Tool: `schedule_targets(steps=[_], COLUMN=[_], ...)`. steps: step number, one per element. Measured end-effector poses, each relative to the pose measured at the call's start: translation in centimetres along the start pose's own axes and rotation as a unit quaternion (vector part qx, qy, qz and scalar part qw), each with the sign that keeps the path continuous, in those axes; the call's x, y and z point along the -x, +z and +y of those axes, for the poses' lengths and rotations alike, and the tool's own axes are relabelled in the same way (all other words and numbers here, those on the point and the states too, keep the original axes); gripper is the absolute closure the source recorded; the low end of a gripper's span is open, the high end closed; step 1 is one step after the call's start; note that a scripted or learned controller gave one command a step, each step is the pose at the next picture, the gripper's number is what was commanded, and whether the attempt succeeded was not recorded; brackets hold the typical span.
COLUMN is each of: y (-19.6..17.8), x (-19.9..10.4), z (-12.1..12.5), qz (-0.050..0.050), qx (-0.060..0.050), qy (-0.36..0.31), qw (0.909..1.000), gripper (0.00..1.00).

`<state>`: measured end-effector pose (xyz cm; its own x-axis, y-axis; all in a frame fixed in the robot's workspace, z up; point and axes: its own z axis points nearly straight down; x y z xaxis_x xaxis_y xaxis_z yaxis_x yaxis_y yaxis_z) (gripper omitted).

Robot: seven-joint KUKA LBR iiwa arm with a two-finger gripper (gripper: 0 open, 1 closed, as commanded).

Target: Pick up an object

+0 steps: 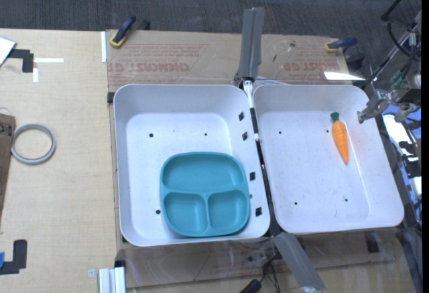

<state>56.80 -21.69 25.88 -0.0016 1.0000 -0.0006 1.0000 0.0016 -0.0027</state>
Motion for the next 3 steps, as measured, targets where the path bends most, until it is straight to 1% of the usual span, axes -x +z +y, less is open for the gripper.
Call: schedule_targets(steps=[1,2,3], y=[-2.9,9.7,16.7], x=[0.5,0.4,-0.4], z=[1.5,3.7,3.8], qz=[-0.001,0.0,0.002], qx=[0.002,0.001,0.001], qy=[-0.091,-0.091,-0.108], qw=[0.9959,0.9959,0.9942], gripper=[0.0,0.0,0.0])
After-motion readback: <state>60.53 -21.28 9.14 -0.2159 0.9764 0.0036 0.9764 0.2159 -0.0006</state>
